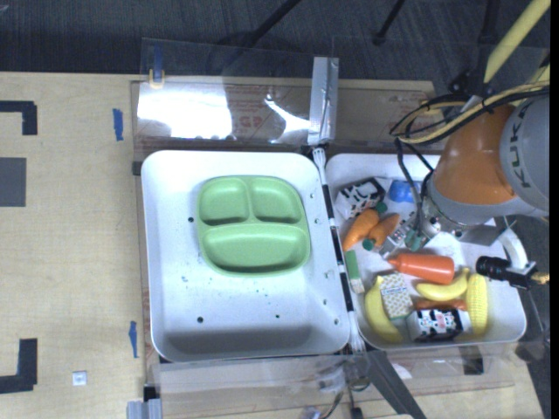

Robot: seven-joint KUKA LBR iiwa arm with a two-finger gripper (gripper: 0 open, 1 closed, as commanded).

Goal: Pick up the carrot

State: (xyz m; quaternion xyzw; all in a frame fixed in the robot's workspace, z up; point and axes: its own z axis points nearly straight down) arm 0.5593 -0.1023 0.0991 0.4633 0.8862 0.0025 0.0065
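Observation:
An orange carrot (362,226) lies tilted in the right bin (515,326) near its left wall. A second small orange piece (385,229) rests right beside it. A longer orange-red vegetable (424,265) lies across the bin's middle. The grey arm with its orange band (473,166) reaches in from the right. Its gripper (418,232) hangs low over the bin, just right of the carrot and just above the orange-red vegetable. Nothing visibly sits in the gripper, and the wrist hides its tip.
The left bin (166,260) holds a green divided plate (253,223). Around the carrot are a cow-patterned item (359,195), a blue piece (401,190), bananas (442,291), corn (478,302) and a cow-print can (436,323). Cables (437,112) trail behind the arm.

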